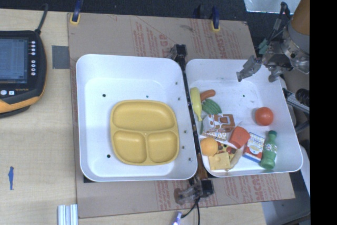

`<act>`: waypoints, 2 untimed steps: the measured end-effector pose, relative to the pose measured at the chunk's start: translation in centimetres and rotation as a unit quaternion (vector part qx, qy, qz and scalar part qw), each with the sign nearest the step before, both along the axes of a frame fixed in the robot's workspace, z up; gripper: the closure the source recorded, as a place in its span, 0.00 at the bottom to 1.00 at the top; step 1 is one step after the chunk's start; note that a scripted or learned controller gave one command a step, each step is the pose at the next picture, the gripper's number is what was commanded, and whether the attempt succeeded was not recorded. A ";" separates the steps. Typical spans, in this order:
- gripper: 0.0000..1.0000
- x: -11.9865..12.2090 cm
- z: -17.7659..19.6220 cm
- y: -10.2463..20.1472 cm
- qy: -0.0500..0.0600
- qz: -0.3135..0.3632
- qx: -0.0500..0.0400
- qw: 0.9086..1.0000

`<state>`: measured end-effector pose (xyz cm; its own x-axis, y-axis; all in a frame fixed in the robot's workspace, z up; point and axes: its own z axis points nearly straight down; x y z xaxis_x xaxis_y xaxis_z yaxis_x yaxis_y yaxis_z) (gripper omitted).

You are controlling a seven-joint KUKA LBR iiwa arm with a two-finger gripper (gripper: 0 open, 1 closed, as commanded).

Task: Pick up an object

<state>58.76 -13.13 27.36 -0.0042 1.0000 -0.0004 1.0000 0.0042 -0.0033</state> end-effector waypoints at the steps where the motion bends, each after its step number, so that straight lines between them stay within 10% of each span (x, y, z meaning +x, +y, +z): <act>1: 0.00 -5.9 -12.7 -8.2 0.001 -0.001 0.000 1.000; 2: 0.00 -3.8 -18.2 -8.1 0.001 0.000 0.000 1.000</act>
